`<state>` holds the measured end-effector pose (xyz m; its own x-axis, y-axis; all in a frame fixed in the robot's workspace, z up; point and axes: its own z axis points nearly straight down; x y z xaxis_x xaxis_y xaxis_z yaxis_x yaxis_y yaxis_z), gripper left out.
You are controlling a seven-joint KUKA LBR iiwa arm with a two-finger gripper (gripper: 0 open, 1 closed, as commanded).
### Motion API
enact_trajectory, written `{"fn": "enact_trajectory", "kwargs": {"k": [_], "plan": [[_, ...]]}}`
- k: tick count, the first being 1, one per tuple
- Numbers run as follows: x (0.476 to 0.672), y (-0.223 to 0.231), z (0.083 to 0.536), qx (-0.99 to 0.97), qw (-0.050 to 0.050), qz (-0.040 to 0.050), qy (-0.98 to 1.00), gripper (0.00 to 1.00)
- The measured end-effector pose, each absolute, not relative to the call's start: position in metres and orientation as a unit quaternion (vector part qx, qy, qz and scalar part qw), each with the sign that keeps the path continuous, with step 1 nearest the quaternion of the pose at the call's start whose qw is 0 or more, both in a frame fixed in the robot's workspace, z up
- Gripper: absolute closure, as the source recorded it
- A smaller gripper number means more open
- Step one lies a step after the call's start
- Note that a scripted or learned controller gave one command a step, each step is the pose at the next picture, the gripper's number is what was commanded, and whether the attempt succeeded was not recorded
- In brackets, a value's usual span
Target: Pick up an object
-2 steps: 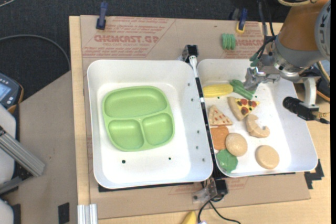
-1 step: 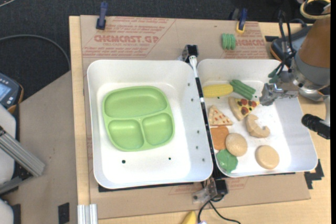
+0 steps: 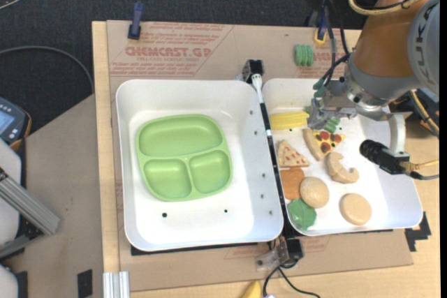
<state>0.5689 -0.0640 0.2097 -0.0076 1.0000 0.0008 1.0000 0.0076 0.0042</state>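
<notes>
Step in hand: I judge this as the reach-down stage of the pick; my gripper point(image 3: 323, 115) hangs low over the back of the right bin point(image 3: 398, 220), among the toy food, and nothing looks lifted yet.

Gripper state: I cannot tell how wide it stands; the wrist and the dark hardware hide the tips from this high slanted view, and I see nothing clearly held between them.

Nearest things: the yellow block point(image 3: 288, 120) lies just to the gripper's left, against the wall shared by the two bins; the pizza slice point(image 3: 327, 142) lies just below it, partly under my wrist.

Other candidates: a tan wedge point(image 3: 290, 155), an orange disc point(image 3: 291, 183), a round bun point(image 3: 314, 192), a green leaf piece point(image 3: 303, 214), a tan cookie point(image 3: 355, 209) and a pale bitten piece point(image 3: 341, 168) sit toward the front of the same bin, close together.

Left bin: it carries a green divided tray point(image 3: 184, 155), well apart from my gripper.

Next move calls for: settling on one piece, probably the pizza slice or the yellow block, coming down squarely over it and closing without nudging its neighbours or the bin wall.

Risk: crowding; a slightly off descent could push pieces instead of catching one.
</notes>
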Motion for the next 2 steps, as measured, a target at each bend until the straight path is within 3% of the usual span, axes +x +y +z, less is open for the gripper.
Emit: {"fn": "enact_trajectory", "kwargs": {"k": [1,2], "plan": [[0.569,0.053,0.258,0.703,0.001,0.0037,0.712,1.00],[0.565,0.101,0.306,0.705,0.001,0.0024,0.709,1.00]]}}
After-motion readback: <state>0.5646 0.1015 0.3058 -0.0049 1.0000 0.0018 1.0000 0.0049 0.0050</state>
